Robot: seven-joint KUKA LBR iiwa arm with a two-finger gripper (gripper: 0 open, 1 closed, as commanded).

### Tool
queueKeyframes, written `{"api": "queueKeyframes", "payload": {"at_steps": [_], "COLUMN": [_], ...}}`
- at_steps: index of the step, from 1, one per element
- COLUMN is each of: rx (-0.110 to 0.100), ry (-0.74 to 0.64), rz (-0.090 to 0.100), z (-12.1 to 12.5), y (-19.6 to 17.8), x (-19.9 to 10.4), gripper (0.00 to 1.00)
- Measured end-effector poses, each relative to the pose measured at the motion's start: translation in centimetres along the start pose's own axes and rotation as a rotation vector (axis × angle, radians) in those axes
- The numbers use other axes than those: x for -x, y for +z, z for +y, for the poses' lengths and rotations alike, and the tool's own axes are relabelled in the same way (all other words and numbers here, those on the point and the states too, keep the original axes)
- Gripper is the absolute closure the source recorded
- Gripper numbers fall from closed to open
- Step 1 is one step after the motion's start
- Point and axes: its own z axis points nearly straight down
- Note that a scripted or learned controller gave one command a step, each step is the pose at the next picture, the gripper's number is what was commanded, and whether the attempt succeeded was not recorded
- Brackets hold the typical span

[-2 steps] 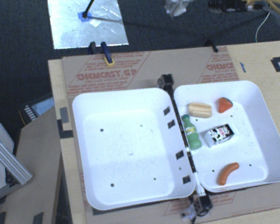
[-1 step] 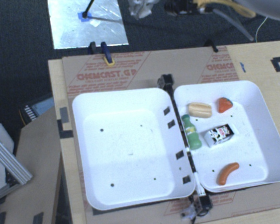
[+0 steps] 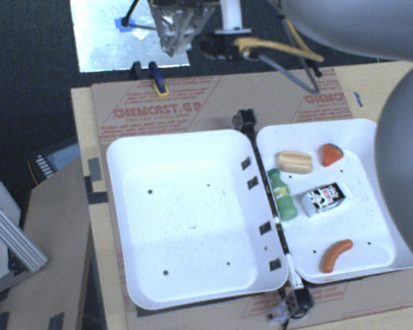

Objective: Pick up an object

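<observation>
Camera view, bench from above: gripper (image 3: 173,34) parked high beyond bins, finger state impossible to tell. Bread roll (image 3: 294,162), tomato (image 3: 331,154), green bottle (image 3: 281,195), milk carton (image 3: 324,197), sausage (image 3: 336,255) all lying in right bin (image 3: 377,248). Nothing picked; whole task ahead, by appearances.

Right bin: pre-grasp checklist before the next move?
1. Targets present in right bin: ok. Bread roll, orange piece, green bottle, black-and-white carton, sausage.
2. Sausage apart from other items: ok.
3. Green bottle clear of the bin's left wall: not ok, lies against it.
4. Gripper above a target: not ok, it sits beyond the bins' far edge.
5. Finger opening: cannot tell.
</observation>
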Motion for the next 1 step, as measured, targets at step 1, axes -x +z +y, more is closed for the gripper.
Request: {"api": "queueKeyframes", "payload": {"at_steps": [1], "rx": [0.003], "ry": [0.0], "rz": [0.002], "z": [-7.46], "y": [-2.38], "x": [0.15], "gripper": [1.0]}}
